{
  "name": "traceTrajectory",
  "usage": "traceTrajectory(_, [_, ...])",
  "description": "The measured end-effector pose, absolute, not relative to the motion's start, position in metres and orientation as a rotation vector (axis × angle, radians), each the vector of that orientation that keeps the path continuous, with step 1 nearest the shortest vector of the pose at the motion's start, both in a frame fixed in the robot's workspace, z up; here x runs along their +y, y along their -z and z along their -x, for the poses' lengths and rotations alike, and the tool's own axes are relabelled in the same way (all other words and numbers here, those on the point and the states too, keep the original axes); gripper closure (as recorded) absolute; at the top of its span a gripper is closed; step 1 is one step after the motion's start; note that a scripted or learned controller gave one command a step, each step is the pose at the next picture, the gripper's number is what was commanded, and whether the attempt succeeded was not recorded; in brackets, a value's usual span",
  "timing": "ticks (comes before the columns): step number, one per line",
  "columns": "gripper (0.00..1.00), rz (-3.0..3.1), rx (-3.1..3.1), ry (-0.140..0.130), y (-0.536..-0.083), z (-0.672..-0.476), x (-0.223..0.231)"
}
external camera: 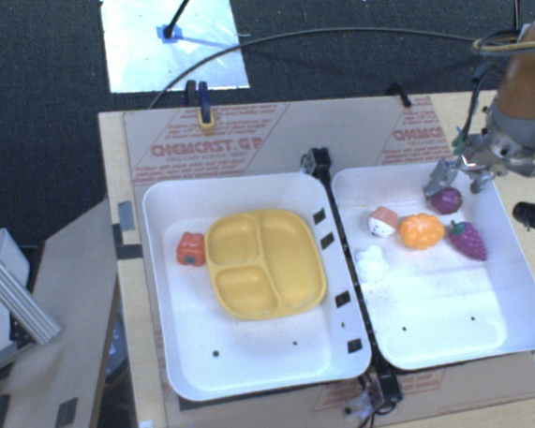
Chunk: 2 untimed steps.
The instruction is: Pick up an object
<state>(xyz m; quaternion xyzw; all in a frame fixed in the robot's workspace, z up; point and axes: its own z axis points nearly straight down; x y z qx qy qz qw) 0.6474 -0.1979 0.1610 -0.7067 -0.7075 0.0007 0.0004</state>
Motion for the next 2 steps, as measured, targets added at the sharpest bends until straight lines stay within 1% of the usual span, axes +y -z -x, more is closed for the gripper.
traceTrajectory(1, [0.0,2.216,-2.229,0.0,-0.103,-0.655,-0.195])
traceTrajectory(2, [0.0,2.216,-2.23,0.001,-0.085,-0.656,-0.194])
